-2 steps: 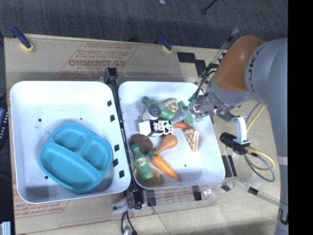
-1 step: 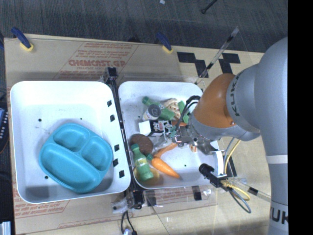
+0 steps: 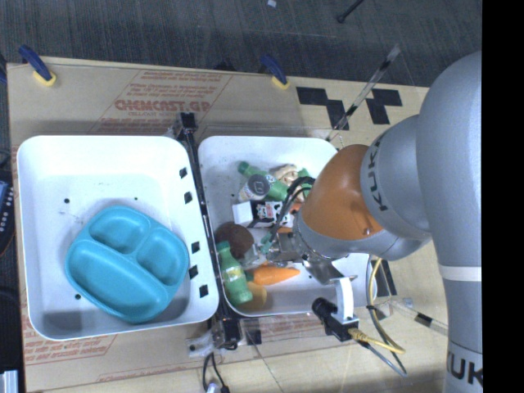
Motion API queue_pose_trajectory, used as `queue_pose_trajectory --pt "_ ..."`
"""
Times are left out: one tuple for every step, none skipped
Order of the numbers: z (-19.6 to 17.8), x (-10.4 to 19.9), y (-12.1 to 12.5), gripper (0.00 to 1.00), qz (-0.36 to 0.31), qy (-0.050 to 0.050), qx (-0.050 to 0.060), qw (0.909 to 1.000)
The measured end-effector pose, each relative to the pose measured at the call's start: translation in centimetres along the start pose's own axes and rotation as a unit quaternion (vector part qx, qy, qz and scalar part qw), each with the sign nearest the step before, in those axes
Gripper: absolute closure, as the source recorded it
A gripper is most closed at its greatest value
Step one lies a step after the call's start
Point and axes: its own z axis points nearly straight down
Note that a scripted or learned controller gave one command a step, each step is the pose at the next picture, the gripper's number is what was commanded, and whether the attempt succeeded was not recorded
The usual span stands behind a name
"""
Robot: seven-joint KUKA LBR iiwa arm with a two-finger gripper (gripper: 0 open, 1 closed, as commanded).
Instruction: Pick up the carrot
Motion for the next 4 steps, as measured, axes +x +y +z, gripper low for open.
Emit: queue_pose_trajectory --pt "0.1 -0.6 -0.2 0.0 -0.178 0.002 0.001 0.984" --pt "-0.8 -0.5 -0.2 1.0 -0.184 0.002 0.003 0.983" --pt "-10.0 4.1 0.9 1.0 -0.059 0.0 -0.001 0.9983" --pt "-9.9 6.5 0.7 1.0 0.161 0.001 -0.001 0.9869"
